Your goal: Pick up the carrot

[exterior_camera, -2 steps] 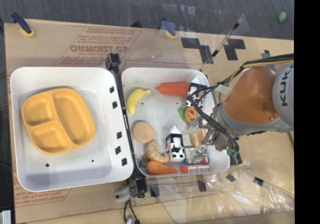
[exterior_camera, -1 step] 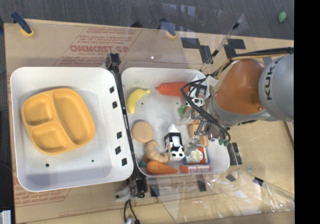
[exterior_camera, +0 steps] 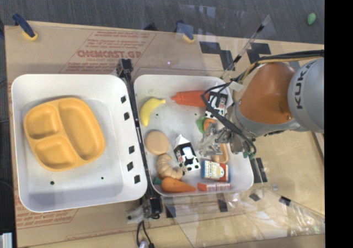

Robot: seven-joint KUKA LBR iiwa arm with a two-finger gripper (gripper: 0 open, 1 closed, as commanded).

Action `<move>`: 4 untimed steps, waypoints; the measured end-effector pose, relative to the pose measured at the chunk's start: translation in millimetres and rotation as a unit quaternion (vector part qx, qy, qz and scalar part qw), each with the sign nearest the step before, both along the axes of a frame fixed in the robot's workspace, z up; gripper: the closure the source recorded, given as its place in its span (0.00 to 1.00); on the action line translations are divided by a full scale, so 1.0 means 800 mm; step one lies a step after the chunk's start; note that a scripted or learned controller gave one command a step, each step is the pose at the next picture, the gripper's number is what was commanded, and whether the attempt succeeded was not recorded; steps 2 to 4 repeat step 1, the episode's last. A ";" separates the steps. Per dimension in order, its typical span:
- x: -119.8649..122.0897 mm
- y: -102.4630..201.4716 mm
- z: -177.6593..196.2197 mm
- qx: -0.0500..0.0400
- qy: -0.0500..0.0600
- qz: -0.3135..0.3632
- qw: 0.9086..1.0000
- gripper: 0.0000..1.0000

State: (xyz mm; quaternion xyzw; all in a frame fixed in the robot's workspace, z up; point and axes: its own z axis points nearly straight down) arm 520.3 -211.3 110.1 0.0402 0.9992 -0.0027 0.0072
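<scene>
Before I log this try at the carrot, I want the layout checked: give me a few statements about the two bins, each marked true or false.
1. The yellow tray lies in the left bin. True.
2. The carrot lies in the left bin. False: it lies near the front edge of the right bin.
3. The banana is in the right bin. True.
4. The gripper is above the tray. False: it is over the right bin.

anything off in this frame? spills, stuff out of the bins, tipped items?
Nothing spilled or outside the bins. The yellow divided plate sits alone in the left bin. In the right bin, the small cow-print carton stands tilted among the crowded food toys. The carrot lies by the front wall, away from the gripper.
</scene>
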 end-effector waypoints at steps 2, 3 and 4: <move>-0.009 0.004 -0.019 0.001 0.005 0.229 0.974 1.00; -0.009 0.004 -0.019 0.001 0.005 0.229 0.974 1.00; -0.009 0.004 -0.019 0.001 0.005 0.229 0.974 1.00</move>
